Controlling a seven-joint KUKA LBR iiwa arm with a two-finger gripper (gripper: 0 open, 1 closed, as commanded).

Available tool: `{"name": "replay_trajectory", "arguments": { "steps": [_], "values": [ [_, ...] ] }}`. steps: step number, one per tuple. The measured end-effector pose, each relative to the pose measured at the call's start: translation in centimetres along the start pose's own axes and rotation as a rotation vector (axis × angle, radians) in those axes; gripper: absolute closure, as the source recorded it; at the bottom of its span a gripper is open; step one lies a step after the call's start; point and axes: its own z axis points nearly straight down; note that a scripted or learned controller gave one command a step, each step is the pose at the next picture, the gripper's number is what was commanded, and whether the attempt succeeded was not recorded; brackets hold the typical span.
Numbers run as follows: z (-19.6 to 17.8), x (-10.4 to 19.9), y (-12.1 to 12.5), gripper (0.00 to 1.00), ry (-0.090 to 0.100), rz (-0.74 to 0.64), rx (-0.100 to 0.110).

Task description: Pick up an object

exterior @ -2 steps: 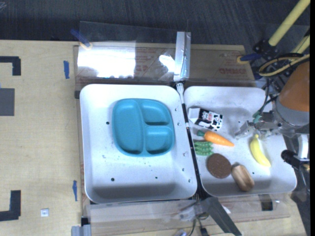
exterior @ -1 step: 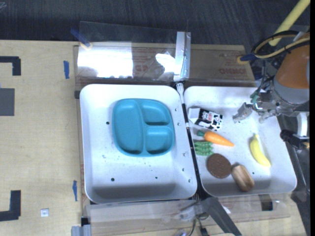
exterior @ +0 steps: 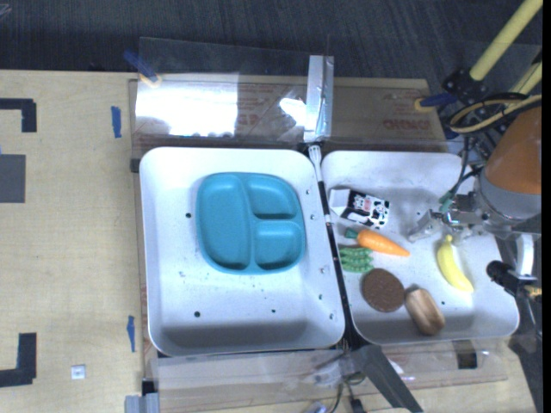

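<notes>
In the right bin (exterior: 482,317) lie several toy foods. A yellow banana (exterior: 454,267) is at the right, a carrot (exterior: 383,243) in the middle, and green pea pods (exterior: 354,258) by the left wall. A brown round cookie (exterior: 382,289) and a tan bread roll (exterior: 424,310) sit near the front. A black-and-white cow-patterned pack (exterior: 366,207) lies at the back left. My gripper (exterior: 442,219) hangs low over the bin's right half, just above the banana's upper tip. Nothing shows held in it.
The left bin (exterior: 172,299) holds a blue divided plate (exterior: 252,222). A clear panel (exterior: 224,101) stands behind the bins. The arm's orange band (exterior: 522,157) and cables (exterior: 482,110) crowd the right bin's far right side.
</notes>
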Motion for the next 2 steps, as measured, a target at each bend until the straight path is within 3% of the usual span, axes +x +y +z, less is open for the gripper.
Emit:
{"name": "replay_trajectory", "arguments": {
  "steps": [1, 2],
  "values": [
    [0.0, -0.3, -2.5, 0.00, -0.003, -0.107, -0.002],
    [-1.0, -0.6, -2.4, 1.00, -0.010, -0.104, -0.005]
  ]
}}
